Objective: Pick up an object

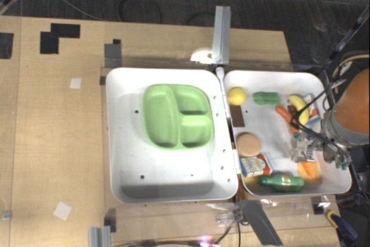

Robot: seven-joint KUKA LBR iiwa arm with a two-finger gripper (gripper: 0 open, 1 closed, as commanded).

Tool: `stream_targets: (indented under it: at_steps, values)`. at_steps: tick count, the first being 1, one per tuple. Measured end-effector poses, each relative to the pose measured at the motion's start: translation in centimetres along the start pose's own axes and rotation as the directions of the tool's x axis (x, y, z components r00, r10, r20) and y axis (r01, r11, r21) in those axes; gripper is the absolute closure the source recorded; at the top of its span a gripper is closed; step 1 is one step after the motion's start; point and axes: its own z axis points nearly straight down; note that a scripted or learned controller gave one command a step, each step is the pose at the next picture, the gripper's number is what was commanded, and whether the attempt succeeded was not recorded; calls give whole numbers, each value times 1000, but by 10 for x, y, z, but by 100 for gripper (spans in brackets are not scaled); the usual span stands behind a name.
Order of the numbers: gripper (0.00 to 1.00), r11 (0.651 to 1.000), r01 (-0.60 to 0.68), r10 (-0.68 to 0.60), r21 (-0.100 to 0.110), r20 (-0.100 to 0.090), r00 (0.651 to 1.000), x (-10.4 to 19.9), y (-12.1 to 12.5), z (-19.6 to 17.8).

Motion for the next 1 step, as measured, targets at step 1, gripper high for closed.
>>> stream_targets:
  at_steps: [1]
  values:
    - [0, 1000, 1, -1, 0, -1, 1000, 0, 0, 0]
